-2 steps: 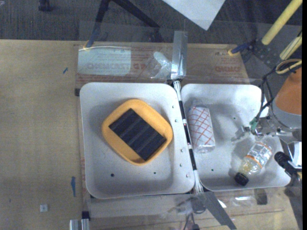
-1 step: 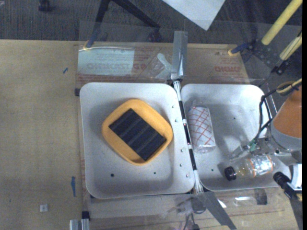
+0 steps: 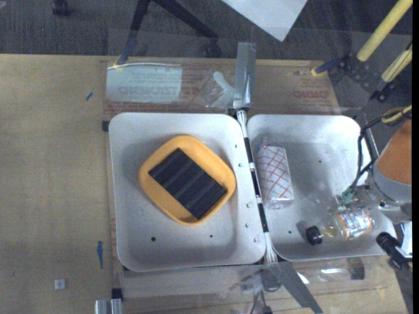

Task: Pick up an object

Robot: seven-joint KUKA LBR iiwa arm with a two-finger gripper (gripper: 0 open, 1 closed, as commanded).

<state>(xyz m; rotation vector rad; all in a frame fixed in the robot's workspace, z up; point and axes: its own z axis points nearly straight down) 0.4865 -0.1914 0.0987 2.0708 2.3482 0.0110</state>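
A yellow-orange rounded-square object with a black ribbed panel (image 3: 187, 186) lies tilted in the left bin (image 3: 131, 241). In the right bin (image 3: 314, 136), a white packet with a red lattice print (image 3: 273, 174) rests against the left wall. A small clear bottle with a black cap (image 3: 340, 227) lies on its side near the front right corner. The arm, with its orange band (image 3: 400, 157), reaches in from the right. Its gripper (image 3: 360, 205) hangs just above and beside the bottle's far end, partly hidden by wires and a green part.
A metal divider (image 3: 252, 175) runs between the two bins. Clear plastic packaging (image 3: 147, 84) lies on the bench behind the left bin. Yellow-handled tools (image 3: 386, 25) sit at the back right. A black cable (image 3: 362, 156) loops over the right bin's right wall.
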